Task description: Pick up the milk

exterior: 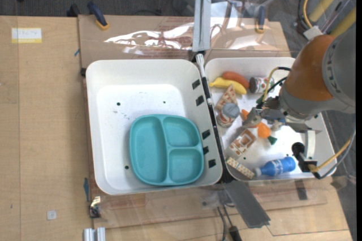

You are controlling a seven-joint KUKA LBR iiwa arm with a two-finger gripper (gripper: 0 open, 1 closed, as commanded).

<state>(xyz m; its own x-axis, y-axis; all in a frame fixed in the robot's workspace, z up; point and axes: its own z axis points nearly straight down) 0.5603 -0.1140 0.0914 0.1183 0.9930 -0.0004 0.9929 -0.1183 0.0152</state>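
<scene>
Milk carton (242, 143), right bin (325, 146); claw (255, 117) just above it in the view.

I take the small brown-and-white carton to be the milk. It lies on its side near the bin's left wall, long axis slanting lower-left to upper-right. It sits close by the claw, down and slightly left, with an orange carrot (264, 130) just beside. Whether the claw is apart or together cannot be told, and nothing is visibly held.
</scene>
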